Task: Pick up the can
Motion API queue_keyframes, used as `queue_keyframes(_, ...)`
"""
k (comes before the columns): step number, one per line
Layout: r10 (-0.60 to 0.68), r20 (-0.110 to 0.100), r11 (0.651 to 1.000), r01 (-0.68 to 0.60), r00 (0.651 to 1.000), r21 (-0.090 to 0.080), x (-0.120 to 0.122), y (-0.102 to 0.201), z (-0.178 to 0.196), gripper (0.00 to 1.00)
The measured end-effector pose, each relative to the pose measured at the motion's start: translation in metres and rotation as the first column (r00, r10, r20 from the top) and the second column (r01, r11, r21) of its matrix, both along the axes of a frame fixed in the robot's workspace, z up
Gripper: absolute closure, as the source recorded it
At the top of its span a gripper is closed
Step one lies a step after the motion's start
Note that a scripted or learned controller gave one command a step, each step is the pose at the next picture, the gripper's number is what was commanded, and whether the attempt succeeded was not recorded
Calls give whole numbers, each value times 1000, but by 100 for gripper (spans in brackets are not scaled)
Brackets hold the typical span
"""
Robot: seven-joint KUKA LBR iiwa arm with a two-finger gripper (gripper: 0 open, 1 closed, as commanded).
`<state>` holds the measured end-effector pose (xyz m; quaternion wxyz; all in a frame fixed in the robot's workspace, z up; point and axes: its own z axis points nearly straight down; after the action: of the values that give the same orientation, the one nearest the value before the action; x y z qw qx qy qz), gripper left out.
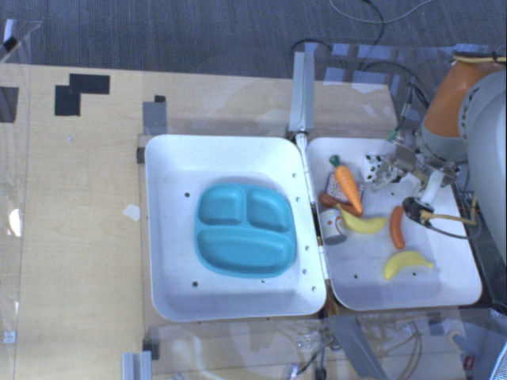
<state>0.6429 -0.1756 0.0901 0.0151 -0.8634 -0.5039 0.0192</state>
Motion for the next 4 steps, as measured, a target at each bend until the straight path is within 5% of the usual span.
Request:
queue_keyframes(1, -97, -41, 995, 98, 994, 28, 14, -11, 0, 0)
queue_keyframes(2, -369, -58, 929, 371, 927, 12, 15, -3, 1, 0)
queue_keyframes(3, -194, 12, 981, 194, 981, -7, 5, -1, 17, 0)
queue_keyframes(4, -266, 56, 964, 267, 962, -5, -38, 53, -1, 0)
